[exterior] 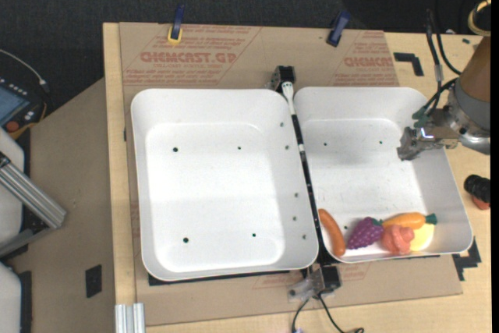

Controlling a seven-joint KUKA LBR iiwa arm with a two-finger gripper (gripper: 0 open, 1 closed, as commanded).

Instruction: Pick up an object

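While the arm reaches in from the right, its gripper (411, 148) hangs over the far right part of the right bin (351, 109), near that bin's right wall. Whether it is spread or pressed together cannot be told; nothing is seen in it. Objects lie well apart from it along the near edge of the same bin: an orange sausage-shaped piece (331, 232), a purple grape bunch (365, 232), a red piece (396, 239) and an orange-and-yellow piece (412, 221), clustered and touching. Beside it sits the left bin (156, 168)

Toy foods (380, 231) — sausage, purple grapes, carrot — clustered along right bin's (366, 111) near edge.
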